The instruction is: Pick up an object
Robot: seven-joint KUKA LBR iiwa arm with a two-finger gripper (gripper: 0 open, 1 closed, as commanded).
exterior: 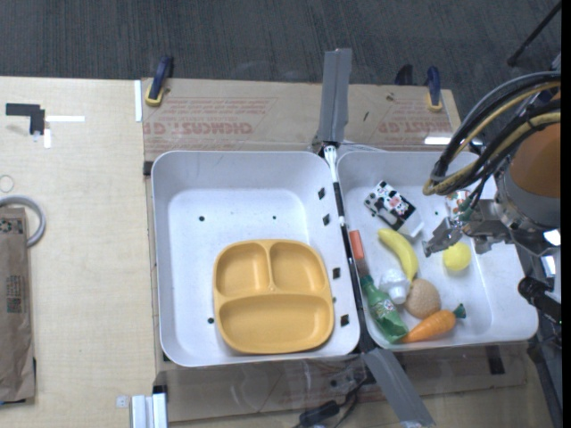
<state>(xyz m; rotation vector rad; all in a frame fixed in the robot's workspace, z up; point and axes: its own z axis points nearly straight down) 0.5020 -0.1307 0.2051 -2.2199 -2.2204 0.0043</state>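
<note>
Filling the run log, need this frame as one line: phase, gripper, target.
phase: reaching | gripper: over right bin, by lemon, nothing visibly held | left bin: yellow plate | status: not yet picked

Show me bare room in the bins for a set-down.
Left bin: bare floor behind the plate and along its left wall. Right bin: crowded, with banana, lemon, carrot, bottle and the tool; its back-left corner is free.
</note>
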